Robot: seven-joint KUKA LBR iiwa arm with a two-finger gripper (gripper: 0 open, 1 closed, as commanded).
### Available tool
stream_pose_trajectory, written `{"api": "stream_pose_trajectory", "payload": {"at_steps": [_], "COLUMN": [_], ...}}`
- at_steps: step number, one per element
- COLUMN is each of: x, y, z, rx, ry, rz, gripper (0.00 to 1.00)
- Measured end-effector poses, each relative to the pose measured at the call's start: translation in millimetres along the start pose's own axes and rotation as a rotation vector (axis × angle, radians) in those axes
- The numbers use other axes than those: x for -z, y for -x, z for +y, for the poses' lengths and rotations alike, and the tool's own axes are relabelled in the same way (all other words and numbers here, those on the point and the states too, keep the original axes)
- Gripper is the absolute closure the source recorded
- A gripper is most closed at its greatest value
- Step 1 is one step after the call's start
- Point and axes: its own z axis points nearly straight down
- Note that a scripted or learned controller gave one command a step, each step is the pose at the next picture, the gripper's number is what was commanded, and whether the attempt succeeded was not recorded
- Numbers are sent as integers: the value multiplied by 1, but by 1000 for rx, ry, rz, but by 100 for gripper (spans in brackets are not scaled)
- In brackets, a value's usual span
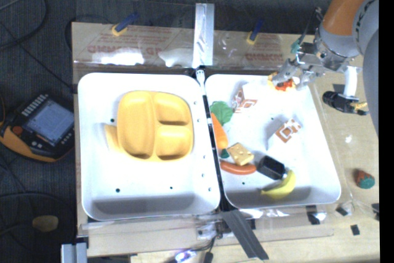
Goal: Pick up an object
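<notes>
Over the right bin's (320, 132) far corner, the tool (287, 79) pinches a small orange object (284, 85).

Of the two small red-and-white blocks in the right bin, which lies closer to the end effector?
The upper block, near the bin's top edge beside the green piece. The other block sits lower, mid-bin, farther from the end effector.

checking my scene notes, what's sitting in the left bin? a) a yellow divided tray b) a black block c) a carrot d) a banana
a: the yellow divided tray lies alone in the left bin, while the banana, carrot and black block all lie in the right bin.
</notes>
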Motion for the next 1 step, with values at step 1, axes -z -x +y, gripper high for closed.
{"api": "stream_pose_trajectory", "payload": {"at_steps": [1], "x": [-12], "y": [-58], "z": [-18], "rx": [253], "ry": [-2], "rz": [2], "gripper": [100]}}
